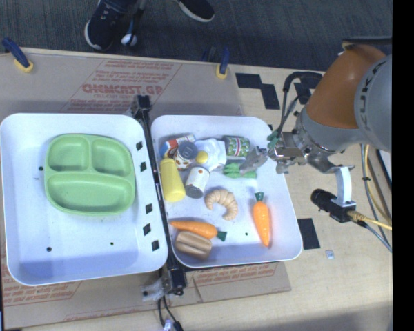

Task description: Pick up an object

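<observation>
Grey arm with orange band (345,95) reaching in from the right, wrist over the right rim of the right shallow white bin (284,236). Two-finger gripper (253,160) low over that bin's upper right part, just beside a small green leafy toy piece (234,172) and below a green-labelled can lying on its side (237,145). Contact with either: cannot tell. Gripper state, wide or narrow: cannot tell, too blurred against the clutter. Nothing seen held. All candidate objects in the right bin: yellow plastic bottle (171,179) upright-ish along the left wall; small round tin with a dark lid (187,151) near the top left; crumpled white item (212,150) next to it, with a small yellow ball (202,158) touching its lower edge; white cylindrical cup (196,181) tipped over near the middle; tan toy croissant (222,203) just below and right of the cup; orange toy carrot with green top (262,221) standing apart toward the right wall, tip pointing down; second orange carrot (193,228) lying flat near the bottom left, resting against a brown bread roll (193,245) below it. Left shallow white bin (21,254) with a green three-compartment plastic plate (90,174) in its upper half. Both bins on a brown printed cardboard sheet (124,81), blue clamps (17,55) at its top edge. Dark sneakers (110,19) on the floor beyond the bench.
</observation>
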Robot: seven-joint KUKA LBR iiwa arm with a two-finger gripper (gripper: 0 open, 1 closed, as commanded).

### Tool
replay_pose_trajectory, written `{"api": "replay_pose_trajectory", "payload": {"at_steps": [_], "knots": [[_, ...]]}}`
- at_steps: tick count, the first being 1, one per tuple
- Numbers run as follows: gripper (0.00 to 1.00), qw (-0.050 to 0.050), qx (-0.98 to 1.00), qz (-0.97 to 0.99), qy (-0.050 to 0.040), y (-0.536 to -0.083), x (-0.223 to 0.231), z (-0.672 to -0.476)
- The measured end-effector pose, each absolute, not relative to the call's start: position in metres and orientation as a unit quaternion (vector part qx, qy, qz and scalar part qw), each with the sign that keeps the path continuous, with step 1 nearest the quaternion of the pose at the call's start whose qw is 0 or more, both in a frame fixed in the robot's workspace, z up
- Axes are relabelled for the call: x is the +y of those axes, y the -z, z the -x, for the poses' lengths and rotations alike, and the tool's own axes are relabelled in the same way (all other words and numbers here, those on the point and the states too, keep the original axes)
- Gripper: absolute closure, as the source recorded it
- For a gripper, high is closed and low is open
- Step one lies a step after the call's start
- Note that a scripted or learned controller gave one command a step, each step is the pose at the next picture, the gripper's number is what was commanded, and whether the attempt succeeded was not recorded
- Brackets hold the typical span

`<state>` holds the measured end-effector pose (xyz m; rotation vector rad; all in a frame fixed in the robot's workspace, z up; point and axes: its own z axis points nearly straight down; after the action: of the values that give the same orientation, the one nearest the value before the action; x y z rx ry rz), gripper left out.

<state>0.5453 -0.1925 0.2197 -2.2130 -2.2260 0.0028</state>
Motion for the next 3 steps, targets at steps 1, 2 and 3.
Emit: {"api": "replay_pose_trajectory", "payload": {"at_steps": [1, 2, 3], "knots": [[0.00, -0.001, -0.709, 0.705, 0.0026, -0.097, -0.211, -0.533], [1.00, -0.005, -0.712, 0.703, 0.0035, -0.109, -0.211, -0.536], [1.00, -0.001, -0.708, 0.706, 0.0001, -0.225, -0.212, -0.477]]}}
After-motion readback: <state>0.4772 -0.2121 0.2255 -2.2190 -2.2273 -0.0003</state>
